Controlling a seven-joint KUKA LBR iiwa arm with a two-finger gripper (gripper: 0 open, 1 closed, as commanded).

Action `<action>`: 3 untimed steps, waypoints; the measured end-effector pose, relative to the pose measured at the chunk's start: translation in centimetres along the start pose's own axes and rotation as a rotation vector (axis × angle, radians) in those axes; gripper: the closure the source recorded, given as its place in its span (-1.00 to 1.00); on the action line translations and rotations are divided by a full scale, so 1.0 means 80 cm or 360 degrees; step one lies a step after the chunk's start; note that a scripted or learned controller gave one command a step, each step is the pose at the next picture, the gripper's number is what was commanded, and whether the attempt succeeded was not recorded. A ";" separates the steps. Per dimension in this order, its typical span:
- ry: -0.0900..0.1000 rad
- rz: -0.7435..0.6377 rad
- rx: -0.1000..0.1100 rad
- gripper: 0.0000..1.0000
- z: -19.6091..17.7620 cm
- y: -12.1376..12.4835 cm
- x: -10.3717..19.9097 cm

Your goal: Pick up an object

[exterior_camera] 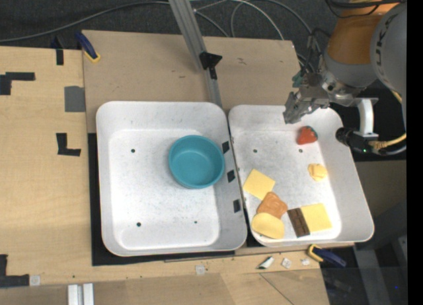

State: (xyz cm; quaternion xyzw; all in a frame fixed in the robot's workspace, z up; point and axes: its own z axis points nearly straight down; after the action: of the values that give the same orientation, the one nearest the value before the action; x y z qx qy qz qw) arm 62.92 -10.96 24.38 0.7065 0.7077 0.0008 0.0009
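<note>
Setting: plywood worktop [152, 66] against a dark backdrop, bearing two shallow white bins side by side.

Left bin [119, 158]: one blue bowl [195, 160], upright, near the bin's right side.

Right bin [350, 185]: small red object [307, 135] at the far end; small yellow piece [317, 171] nearer, by the right wall; yellow square slab [258, 183] mid-bin; at the near end a cluster of an orange-brown piece [271, 204], a pale yellow rounded piece [268, 226], a dark brown bar [297, 222] and a second yellow slab [316, 216], lying close together.

Hand [294, 113]: over the far end of the right bin, pointing down; nothing visible between its tips; open or closed cannot be told at this size.

Step, as judged: approach before a grasp; nothing lifted yet.

Likely target: the red object, just beside the hand, to its right and slightly nearer, apart from it.

Next move calls for: a short shift right and towards the near side to centre over the red object, then descent and closing.
</note>
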 end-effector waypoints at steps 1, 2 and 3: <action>0.0002 -0.0006 0.0007 1.00 -0.001 -0.014 0.055; 0.0002 -0.0005 0.0010 1.00 0.005 -0.050 0.110; 0.0002 -0.0008 0.0011 1.00 0.022 -0.073 0.179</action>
State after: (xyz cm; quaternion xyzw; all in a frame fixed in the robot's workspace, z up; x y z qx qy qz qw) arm 57.09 3.39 22.63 0.7048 0.7094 -0.0010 -0.0020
